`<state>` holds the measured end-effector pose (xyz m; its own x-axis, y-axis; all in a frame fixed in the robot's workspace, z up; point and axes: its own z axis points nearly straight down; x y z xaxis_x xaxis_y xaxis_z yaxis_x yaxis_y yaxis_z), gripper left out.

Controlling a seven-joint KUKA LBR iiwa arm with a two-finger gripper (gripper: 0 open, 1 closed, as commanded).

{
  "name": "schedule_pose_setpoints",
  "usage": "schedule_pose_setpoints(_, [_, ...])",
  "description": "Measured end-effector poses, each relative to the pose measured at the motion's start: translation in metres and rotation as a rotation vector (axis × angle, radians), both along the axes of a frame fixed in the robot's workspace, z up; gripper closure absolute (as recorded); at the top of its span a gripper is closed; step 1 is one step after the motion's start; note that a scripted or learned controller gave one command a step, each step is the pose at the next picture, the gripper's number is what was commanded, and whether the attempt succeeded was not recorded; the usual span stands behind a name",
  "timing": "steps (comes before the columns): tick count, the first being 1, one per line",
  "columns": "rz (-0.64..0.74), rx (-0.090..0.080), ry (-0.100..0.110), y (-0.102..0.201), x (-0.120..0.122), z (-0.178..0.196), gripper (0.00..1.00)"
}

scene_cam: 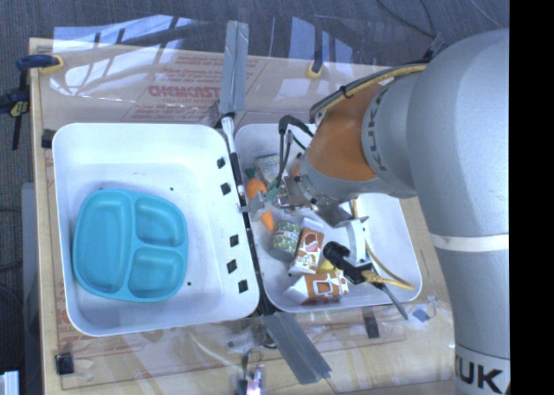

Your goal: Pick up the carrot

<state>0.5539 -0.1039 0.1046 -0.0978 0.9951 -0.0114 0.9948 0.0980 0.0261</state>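
The carrot (255,187) shows as a small orange piece near the left wall of the right bin (407,237). A second small orange piece (268,221) lies just below it, and I cannot tell whether it belongs to the carrot. My gripper (277,197) is down in the right bin, just right of the carrot and between the two orange pieces. The grey wrist and orange band hide much of the bin's middle.
A green-grey packet (285,240) and two small orange-and-white cartons (309,251) (325,287) lie below the gripper. A pale packet (266,164) sits at the bin's top left. The left bin (86,146) holds a blue divided plate (130,244).
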Motion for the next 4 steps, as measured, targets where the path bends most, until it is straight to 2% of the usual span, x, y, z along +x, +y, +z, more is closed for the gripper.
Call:
schedule_pose_setpoints(1, [0.016, 0.015, -0.001, 0.011, 0.004, 0.013, 1.0])
schedule_pose_setpoints(2, [0.458, 0.004, 0.032, -0.006, -0.058, 0.021, 1.0])
schedule_pose_setpoints(3, [0.229, 0.005, 0.029, 0.045, -0.076, 0.086, 1.0])
schedule_pose_setpoints(4, [0.233, 0.005, 0.031, 0.102, -0.076, 0.086, 1.0])
